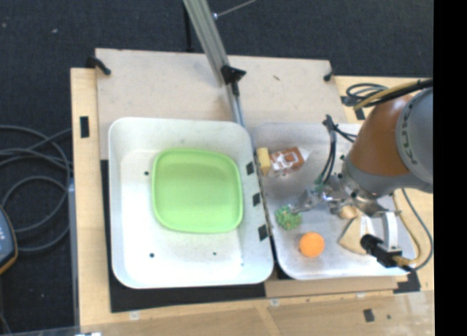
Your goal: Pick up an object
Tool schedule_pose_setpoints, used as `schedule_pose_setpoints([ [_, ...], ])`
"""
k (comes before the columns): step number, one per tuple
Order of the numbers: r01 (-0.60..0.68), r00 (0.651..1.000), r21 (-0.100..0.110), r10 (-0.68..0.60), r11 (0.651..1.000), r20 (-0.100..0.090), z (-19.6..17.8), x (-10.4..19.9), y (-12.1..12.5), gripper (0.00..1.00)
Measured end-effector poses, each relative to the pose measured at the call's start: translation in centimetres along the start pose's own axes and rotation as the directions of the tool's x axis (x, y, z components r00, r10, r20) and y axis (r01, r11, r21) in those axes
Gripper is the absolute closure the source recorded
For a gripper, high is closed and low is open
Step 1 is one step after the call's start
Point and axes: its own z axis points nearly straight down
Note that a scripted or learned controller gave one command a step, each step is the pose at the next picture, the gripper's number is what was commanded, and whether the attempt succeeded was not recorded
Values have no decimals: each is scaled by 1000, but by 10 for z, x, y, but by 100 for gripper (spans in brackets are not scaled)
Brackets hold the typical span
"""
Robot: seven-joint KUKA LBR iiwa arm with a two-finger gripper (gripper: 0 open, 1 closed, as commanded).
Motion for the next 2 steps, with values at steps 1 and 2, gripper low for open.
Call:
schedule_pose_setpoints([
  [1,-1,1000,-5,1,1000,1,-13,-1,1,100],
  [2,0,1000,-2,0,1000,1,-55,-3,2,100],
])
